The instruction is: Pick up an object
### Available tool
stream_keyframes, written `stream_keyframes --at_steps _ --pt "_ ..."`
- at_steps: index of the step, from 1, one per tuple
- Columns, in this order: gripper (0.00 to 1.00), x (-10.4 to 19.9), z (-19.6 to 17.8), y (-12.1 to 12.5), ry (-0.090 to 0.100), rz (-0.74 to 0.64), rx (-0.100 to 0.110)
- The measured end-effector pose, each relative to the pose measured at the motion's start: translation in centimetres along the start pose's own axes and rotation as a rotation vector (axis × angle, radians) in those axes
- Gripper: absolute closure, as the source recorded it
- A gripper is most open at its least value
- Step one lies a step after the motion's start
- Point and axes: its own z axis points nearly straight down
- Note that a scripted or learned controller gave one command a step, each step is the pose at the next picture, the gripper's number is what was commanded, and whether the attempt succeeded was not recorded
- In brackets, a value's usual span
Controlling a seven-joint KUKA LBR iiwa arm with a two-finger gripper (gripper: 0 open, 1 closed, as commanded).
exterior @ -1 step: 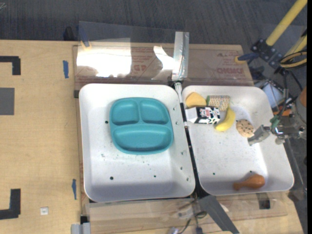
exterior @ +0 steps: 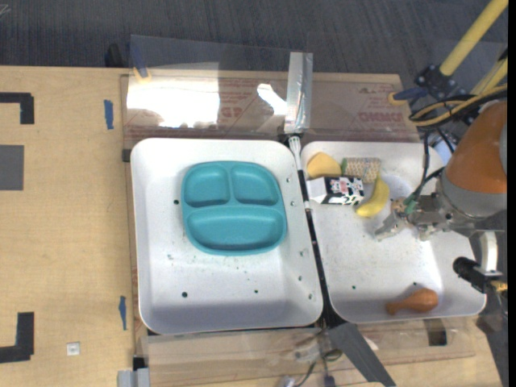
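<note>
In the right bin (exterior: 379, 285) lie a yellow banana (exterior: 374, 201), a yellow-orange rounded piece (exterior: 322, 165), a small speckled tan block (exterior: 361, 168), a black-and-white card (exterior: 342, 189) and a brown pear-shaped item (exterior: 414, 301). My gripper (exterior: 393, 222) hangs low over the middle of the right bin, just right of and below the banana. The grey arm with its orange band (exterior: 481, 156) comes in from the right. I see nothing held in the gripper.
The left bin (exterior: 161, 280) holds a teal divided plate (exterior: 233, 206). A clear plastic panel (exterior: 210, 95) stands behind the bins. Yellow cables (exterior: 451, 107) and a yellow pole (exterior: 476, 27) sit at the back right. The brown bench (exterior: 56, 240) stretches to the left.
</note>
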Motion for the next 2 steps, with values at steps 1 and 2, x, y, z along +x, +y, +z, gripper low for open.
stream_keyframes --at_steps 1,2 --pt "0.0 2.8 0.9 5.0 -0.004 0.036 -0.016" --pt "0.0 -0.3 1.0 11.3 -0.004 -0.002 0.007"
